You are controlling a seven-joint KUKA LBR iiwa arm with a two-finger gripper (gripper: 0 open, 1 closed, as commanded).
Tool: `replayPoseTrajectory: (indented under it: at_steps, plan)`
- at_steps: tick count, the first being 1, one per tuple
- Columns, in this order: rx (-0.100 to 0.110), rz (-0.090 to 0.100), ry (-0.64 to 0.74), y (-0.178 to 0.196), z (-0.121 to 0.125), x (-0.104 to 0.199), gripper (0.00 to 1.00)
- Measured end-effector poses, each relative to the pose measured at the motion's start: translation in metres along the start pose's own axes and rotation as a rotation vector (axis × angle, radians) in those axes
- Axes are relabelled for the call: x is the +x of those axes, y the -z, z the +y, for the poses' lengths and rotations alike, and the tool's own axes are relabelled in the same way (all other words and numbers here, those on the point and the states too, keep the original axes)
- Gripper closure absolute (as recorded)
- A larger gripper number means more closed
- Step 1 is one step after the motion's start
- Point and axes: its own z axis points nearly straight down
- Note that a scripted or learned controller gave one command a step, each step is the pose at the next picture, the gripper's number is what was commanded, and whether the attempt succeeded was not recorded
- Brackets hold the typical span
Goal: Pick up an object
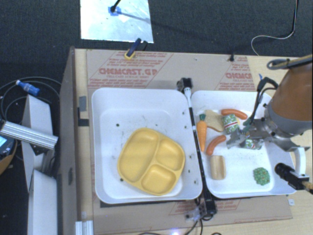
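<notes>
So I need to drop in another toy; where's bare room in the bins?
Left bin: floor behind the yellow tray. Right bin: between bread roll and broccoli. Crowded behind, around carrot, sausages and gripper.

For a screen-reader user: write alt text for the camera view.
A grey arm's end effector hangs low over the right bin, among toy food: a carrot, two sausages, a bread roll and broccoli. The left bin holds a yellow divided plate.
</notes>
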Motion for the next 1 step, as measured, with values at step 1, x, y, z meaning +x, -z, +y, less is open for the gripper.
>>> replayPoseTrajectory:
  at_steps: [1]
  plan:
    - [-0.002, 0.0, 0.001, -0.0111, 0.0993, 0.0206, 0.0]
